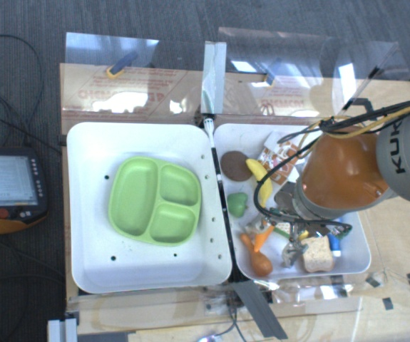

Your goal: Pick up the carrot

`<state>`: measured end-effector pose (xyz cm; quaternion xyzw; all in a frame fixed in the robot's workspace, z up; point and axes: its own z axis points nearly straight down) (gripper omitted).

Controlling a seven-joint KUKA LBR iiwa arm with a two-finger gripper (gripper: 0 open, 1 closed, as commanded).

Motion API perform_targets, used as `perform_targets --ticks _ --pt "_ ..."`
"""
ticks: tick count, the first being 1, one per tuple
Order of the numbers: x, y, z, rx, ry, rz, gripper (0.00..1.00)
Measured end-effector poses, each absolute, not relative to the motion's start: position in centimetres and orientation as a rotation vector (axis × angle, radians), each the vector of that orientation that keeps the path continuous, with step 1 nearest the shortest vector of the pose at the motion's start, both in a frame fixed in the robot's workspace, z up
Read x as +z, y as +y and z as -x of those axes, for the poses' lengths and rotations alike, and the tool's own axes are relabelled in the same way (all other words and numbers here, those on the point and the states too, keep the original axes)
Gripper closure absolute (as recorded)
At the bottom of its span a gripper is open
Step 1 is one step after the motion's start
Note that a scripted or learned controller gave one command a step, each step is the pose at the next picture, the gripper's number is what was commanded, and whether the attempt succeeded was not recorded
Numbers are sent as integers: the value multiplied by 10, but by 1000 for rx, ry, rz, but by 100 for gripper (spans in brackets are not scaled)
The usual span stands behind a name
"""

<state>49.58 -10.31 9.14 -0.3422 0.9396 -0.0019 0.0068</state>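
Arm (pixel 340 169), grey with orange band, stands highest and covers the upper right part of the right bin (pixel 360 261); gripper (pixel 291 251) sits low in that bin near its front wall; whether it is apart or closed cannot be told, and nothing is seen clamped in it.

Well to the gripper's left: left bin (pixel 90 251) holds a green divided plate (pixel 155 199) with bare floor on all sides; open room there.

Nearer, past the shared wall: brown disc (pixel 234 164), banana (pixel 257 168) and green lump (pixel 237 204) lie left of and behind the gripper.

Carrot (pixel 249 244) lies just left of the gripper, apart from it, slanting toward the front wall; a brown-orange oval (pixel 261 264) sits at its lower end; room is tight.

A beige block (pixel 317 254) lies just right of the gripper, and a blue item (pixel 335 245) beyond, near the right wall.
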Motion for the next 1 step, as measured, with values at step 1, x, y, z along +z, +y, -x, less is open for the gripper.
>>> perform_targets --ticks 1 --pt "91 -101 -495 -7 3011 857 0"
